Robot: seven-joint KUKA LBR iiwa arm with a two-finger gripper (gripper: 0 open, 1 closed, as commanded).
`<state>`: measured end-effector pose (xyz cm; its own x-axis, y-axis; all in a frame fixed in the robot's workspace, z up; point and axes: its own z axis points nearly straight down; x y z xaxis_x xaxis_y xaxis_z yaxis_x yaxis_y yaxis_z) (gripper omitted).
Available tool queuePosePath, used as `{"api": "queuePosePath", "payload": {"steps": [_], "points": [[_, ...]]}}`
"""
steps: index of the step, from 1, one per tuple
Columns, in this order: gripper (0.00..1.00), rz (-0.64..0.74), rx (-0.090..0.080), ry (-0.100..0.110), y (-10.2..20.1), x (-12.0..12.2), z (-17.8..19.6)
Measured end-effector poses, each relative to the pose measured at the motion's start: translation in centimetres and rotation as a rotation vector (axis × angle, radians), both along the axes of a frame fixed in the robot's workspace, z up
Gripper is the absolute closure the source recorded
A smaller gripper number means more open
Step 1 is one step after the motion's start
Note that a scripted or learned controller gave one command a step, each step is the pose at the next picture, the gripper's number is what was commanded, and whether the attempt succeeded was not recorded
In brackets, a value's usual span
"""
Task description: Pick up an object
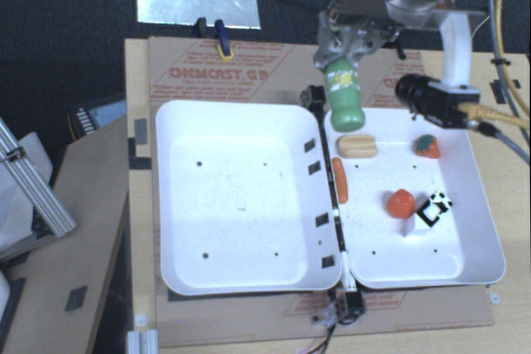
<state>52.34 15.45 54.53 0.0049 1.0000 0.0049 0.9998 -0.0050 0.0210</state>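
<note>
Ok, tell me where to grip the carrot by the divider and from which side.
Grip the carrot across its narrow middle, coming straight down from above. It lies flat and long against the right bin's left wall, so finger room on the wall side looks tight; closing across its short width probably suits best.

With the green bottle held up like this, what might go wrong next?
1. The hand grips the green bottle only at its top end, so it may swing or slip out.
2. It hangs above the divider between the bins; if dropped, it could hit the bread roll or the orange carrot, or roll into the left bin.
</note>
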Motion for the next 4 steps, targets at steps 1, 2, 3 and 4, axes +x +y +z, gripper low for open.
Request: {"api": "queuePosePath", "payload": {"steps": [1, 2, 3, 4], "points": [[1.0, 0.009, -0.004, 0.021, 0.6, -3.8, -1.0], [1.0, 0.006, -0.006, 0.021, 2.5, 4.7, -10.9], [1.0, 0.004, -0.006, 0.02, 2.1, 13.5, -18.6], [1.0, 0.011, -0.004, 0.022, 7.3, 8.4, -18.1]]}}
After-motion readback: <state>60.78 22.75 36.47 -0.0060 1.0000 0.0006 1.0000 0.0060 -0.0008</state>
